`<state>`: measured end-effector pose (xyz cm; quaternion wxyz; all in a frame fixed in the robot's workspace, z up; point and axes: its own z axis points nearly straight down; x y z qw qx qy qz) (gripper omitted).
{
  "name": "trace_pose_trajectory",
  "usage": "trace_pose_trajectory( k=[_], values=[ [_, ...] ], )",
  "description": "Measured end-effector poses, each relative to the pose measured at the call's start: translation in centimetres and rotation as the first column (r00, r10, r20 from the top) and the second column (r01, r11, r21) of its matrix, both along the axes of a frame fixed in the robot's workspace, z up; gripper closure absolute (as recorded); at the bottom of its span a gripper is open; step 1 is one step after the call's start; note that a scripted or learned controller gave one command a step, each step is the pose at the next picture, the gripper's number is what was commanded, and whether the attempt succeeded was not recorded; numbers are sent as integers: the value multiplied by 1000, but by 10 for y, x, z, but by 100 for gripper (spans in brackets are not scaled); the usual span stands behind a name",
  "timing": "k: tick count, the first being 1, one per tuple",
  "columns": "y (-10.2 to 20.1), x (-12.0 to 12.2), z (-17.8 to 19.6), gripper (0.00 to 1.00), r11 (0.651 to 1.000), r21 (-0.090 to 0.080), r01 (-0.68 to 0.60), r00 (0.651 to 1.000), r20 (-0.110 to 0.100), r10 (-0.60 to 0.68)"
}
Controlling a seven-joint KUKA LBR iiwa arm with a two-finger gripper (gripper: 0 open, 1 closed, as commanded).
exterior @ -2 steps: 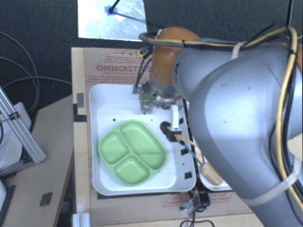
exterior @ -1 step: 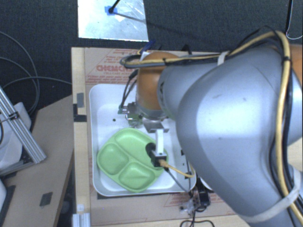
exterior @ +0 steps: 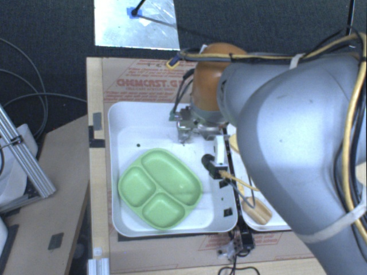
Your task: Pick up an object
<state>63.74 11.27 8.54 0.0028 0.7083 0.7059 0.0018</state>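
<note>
A light green plate (exterior: 160, 189) with three compartments lies flat in the front half of the left white bin (exterior: 117, 153). My gripper (exterior: 184, 134) hangs over the back of that bin, near its right wall, beyond the plate's far edge and apart from it. Nothing shows between its tips. A wooden utensil (exterior: 256, 209) lies in the right bin (exterior: 269, 227), mostly hidden under the arm.
The big grey arm (exterior: 292, 148) covers nearly all of the right bin. A small dark speck (exterior: 138, 146) sits on the left bin's floor behind the plate. Bare white floor shows in the left bin's back left part. A cardboard sheet (exterior: 143, 82) lies under the bins.
</note>
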Motion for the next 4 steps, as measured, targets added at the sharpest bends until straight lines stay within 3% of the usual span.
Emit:
trace_pose_trajectory(
  k=[1, 2, 3, 4],
  values=[
    [-3, -97, 5, 100, 1000, -13, 9, 999, 32, -9],
    [16, -151, 125, 100, 1000, 5, -7, 1000, 1, 7],
    [-61, -112, 98, 100, 1000, -1, 3, 1000, -5, -3],
    [-142, -44, 100, 100, 1000, -1, -1, 1000, 1, 1]
  ],
)
